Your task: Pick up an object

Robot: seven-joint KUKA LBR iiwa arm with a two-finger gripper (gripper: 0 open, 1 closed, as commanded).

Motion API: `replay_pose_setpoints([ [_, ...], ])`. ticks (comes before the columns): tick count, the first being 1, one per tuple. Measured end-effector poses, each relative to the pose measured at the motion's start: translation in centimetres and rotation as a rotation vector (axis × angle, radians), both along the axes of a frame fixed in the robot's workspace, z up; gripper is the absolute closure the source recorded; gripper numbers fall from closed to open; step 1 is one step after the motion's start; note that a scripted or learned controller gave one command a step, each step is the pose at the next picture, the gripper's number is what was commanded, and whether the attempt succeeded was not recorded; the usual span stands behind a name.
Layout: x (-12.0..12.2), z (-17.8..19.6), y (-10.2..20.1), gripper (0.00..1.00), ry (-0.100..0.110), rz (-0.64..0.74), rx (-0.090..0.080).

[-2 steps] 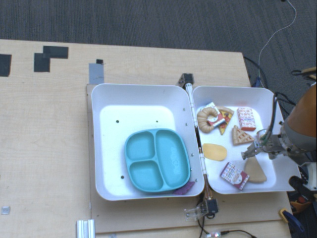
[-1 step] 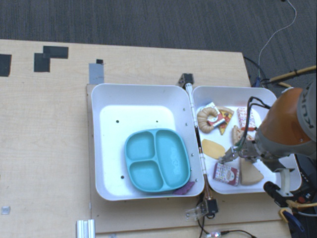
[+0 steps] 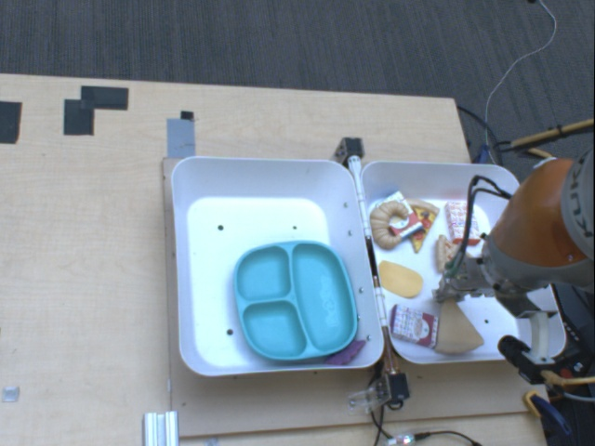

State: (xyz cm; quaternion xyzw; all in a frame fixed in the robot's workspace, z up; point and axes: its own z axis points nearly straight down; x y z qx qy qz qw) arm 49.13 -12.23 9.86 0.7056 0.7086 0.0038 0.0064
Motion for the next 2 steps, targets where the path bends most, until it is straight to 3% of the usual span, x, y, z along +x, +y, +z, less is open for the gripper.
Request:
replay_pose_setpoints([
  [1,0.0,0.0,0.0,0.0,0.0,0.0,0.0],
  [2,0.1,1.0,0.1,1.0,-0.002,0.003,0.001],
])
